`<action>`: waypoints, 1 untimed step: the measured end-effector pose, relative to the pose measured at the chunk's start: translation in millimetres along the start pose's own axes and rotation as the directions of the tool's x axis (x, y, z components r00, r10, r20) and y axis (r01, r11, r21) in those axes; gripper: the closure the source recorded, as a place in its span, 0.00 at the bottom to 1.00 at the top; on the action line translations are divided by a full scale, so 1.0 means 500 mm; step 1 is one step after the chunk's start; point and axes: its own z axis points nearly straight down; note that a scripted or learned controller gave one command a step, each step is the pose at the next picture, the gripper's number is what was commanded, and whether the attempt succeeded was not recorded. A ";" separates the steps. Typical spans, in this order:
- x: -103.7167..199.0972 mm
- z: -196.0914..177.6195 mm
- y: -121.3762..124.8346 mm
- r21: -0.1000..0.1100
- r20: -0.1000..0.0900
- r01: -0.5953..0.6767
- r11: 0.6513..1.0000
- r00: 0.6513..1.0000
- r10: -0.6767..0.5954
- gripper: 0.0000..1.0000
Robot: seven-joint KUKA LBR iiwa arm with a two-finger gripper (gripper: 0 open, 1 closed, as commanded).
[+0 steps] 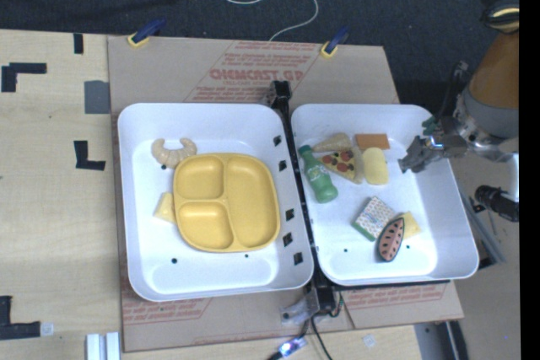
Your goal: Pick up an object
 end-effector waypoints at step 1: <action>0.001 -0.032 0.001 0.003 -0.002 0.001 1.000 1.000 -0.001 1.00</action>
